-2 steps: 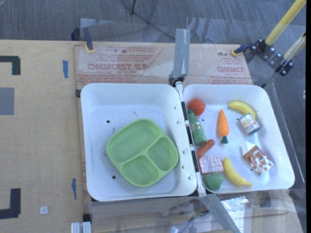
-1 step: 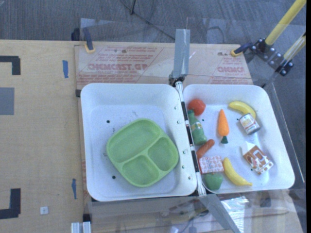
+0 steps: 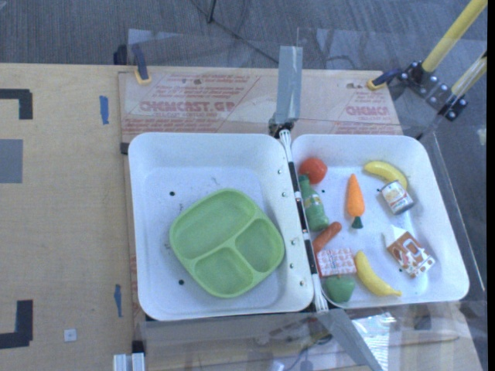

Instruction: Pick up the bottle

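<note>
The bottle is green with a labelled body. It lies on its side in the right bin, tight against that bin's left wall, its length running front to back. A red tomato touches its far end. A reddish sausage lies at its near end.
The right bin also holds a carrot, two bananas, a small can, a red-and-white packet, a green pepper and a carton. In the left bin lies a green divided plate.
</note>
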